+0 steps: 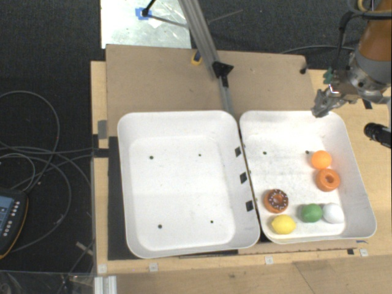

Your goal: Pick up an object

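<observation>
Camera view, near edge first: the lemon [283, 225], green ball [311, 213] and white ball [333, 213] sat in a row along the front wall of the right bin [275, 136]. The green and white balls were touching or nearly so. My guess is the rounded ones rolled there and lodged against the wall.

Just behind them was the donut [277, 200], lying flat with its dark icing up. Further back on the right were the orange ring [327, 179], also flat, and the orange ball [321, 159], just beside it. All six pick candidates were in the right bin's front and right part, with nothing stacked.

The left bin [177, 182] sat alongside, and the two rims met at the black clips [244, 177].

The gripper [320, 110] hung over the right bin's far right corner, well apart from every object and carrying nothing. It looked like a staging pose above the bin, with no approach committed. The orange ball was the closest target.

Hard to make out:
- The gripper was small, dark and seen at a slant, so I couldn't tell whether it was open or closed.
- The arm [373, 48] was cut off at the frame's right edge, so its upper links were out of sight.
- The white ball barely stood out against the white bin, so its outline was uncertain.

Beyond the bins, a grey pole [202, 29] crossed the board.
</observation>
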`<state>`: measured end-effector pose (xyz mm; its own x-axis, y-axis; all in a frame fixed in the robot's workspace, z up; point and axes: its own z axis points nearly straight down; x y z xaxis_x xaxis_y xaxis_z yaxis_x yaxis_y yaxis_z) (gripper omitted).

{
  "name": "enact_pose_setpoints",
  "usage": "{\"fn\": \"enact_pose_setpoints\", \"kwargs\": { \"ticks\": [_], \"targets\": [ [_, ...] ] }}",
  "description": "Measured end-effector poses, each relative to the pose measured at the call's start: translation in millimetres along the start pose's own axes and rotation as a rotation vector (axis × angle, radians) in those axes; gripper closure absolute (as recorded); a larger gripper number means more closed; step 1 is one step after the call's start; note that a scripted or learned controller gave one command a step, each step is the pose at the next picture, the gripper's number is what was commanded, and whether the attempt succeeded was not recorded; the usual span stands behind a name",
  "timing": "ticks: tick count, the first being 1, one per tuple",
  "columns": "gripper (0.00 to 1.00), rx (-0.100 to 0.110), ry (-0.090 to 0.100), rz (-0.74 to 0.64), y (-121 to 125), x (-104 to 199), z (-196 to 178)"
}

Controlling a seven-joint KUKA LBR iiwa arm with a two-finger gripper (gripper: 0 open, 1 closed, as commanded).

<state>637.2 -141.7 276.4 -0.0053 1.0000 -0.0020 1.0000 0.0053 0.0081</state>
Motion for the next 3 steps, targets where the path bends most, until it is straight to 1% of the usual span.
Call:
{"fn": "enact_pose_setpoints", "kwargs": {
  "ticks": [1, 2, 3],
  "targets": [
    [1.00, 0.007, 0.004, -0.005, -9, 52, -2],
    [1.00, 0.007, 0.004, -0.006, -8, 108, 5],
    [1.00, 0.009, 0.004, -0.004, -27, 155, 11]
  ]
}}
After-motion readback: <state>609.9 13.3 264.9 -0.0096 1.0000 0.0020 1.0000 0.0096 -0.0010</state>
